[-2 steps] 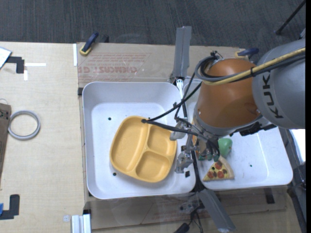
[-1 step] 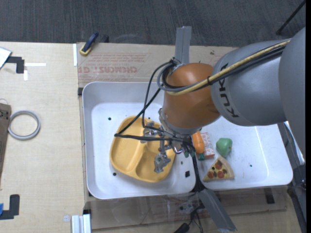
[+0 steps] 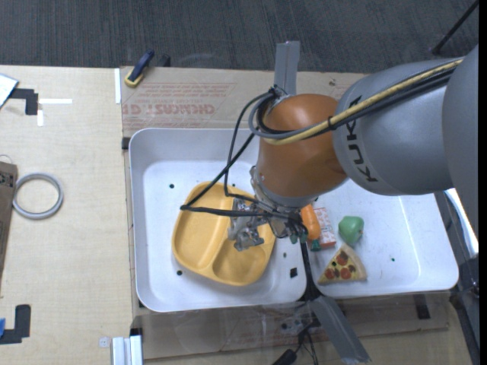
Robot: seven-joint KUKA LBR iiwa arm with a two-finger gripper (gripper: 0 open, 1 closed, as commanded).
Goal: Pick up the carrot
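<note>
My claw (image 3: pixel 246 236) hangs over the yellow dish (image 3: pixel 205 245) at frame centre; the carrot (image 3: pixel 310 222) lies just right. Whether my claw is wide or narrow, I cannot tell.

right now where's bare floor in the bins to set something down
Left shallow white bin: bare strip along the far wall, beyond the yellow divided plastic dish. Right bin: far-right floor past the green toy. Crowded around the orange carrot and pizza slice toy.

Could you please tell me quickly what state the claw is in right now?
Claw: cannot be told; it hangs over the yellow plastic divided dish, with nothing visibly between its fingers.
</note>
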